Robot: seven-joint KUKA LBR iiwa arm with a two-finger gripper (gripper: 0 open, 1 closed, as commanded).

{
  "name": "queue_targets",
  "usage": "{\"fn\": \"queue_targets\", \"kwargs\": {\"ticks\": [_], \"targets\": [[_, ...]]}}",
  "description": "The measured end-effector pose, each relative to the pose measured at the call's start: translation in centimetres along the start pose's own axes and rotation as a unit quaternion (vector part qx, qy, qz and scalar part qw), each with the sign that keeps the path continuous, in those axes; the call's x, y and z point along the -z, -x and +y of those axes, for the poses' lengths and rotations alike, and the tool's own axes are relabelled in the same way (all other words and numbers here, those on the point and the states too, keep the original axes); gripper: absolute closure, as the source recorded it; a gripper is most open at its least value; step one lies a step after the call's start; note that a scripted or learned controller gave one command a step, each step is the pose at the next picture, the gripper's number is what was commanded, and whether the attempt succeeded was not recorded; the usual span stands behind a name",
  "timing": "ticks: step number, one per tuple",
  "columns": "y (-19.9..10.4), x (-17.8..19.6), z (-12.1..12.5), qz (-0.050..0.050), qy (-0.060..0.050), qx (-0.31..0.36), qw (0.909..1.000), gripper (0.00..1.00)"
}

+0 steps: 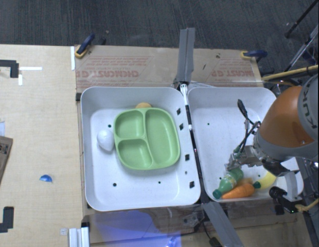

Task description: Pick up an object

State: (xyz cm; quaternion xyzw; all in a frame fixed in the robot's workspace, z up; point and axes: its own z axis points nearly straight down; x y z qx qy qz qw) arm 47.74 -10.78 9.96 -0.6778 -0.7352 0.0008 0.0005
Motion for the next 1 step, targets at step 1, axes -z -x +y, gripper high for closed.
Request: {"fn": "queue_targets", "kwargs": {"ticks": [1], "targets": [[-6.07, 11.12, 1.24, 0.000, 0.000, -0.002, 1.0000, 1.00]]}}
